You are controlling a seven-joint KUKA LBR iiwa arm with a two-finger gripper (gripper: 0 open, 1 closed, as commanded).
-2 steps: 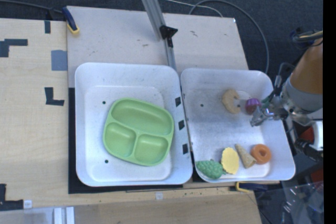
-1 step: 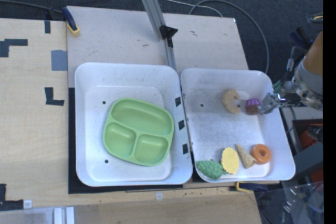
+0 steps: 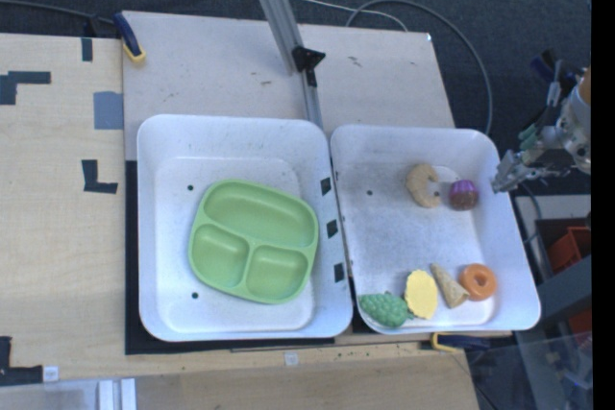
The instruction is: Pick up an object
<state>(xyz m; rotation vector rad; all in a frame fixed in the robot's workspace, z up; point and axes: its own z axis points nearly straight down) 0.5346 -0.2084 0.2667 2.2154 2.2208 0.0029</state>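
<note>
Gripper (image 3: 511, 170) sits at right bin's (image 3: 384, 141) right rim, small and blurred; nothing visible between its tips. Arm cut off at right edge. Purple ball (image 3: 463, 195) just left, touching beige donut (image 3: 421, 184). Green tray (image 3: 254, 242) in left bin (image 3: 163, 206).

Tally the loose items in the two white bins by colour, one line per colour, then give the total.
Green: 2, the divided plate and the leafy toy
Tan: 2, the round bun-like piece and the cone
Purple: 1, the small ball-shaped item
Yellow: 1, the oval piece
Orange: 1, the ring
Total: 7
</note>
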